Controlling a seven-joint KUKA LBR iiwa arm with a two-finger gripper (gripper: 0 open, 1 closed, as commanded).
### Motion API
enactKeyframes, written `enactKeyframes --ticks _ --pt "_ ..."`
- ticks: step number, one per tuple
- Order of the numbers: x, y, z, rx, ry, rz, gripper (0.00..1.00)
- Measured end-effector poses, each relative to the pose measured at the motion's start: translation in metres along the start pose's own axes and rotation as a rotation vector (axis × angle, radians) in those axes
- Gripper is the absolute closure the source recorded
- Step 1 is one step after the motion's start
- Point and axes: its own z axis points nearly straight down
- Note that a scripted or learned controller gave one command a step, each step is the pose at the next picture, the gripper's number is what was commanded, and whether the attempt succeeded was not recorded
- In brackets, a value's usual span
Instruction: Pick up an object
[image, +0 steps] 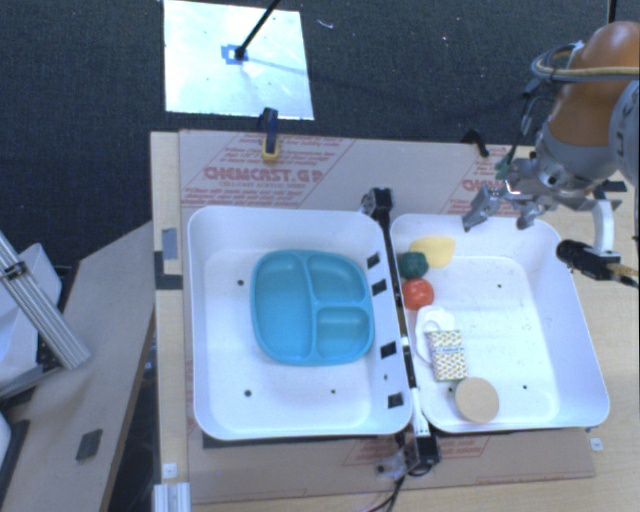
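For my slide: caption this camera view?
Gripper poised above right bin of small objects; blue divided tray in left bin.

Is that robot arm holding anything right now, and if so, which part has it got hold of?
Nothing is held. The tool hangs open above the far edge of the right bin, with nothing between its fingers. The yellow piece nearest it lies untouched in the bin.

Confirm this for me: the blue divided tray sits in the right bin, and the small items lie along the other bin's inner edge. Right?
Not quite. The camera view shows the blue divided tray in the left bin, not the right one. The small items, among them a yellow piece, a red ball and a tan disc, do lie along the inner edge of the other bin.
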Motion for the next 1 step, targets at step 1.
enactKeyframes --ticks 1 --pt "-0.0001 0.0104 0.0543 0.0 0.0 -0.003 0.0"
